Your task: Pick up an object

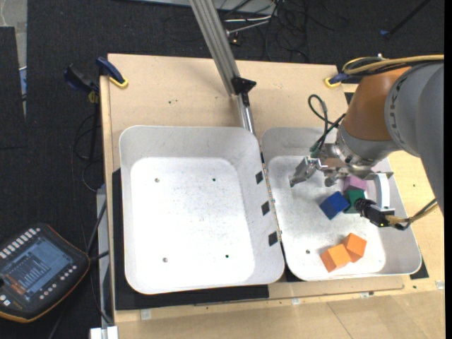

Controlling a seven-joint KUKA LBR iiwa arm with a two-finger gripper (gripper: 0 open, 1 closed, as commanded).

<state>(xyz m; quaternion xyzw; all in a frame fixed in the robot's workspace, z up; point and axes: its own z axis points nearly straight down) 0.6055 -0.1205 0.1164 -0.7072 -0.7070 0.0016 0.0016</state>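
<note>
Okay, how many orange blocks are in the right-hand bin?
2. A larger orange block lies near the shallow white right bin's front edge, and a smaller orange block sits just behind and right of it. The arm may hide more.

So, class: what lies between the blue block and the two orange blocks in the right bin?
In the camera view, only bare white bin floor lies between the blue block and the orange blocks.

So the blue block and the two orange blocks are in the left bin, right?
Not quite. The camera view shows the blue block and the two orange blocks in the right bin, below the robot arm, not the left bin.
</note>
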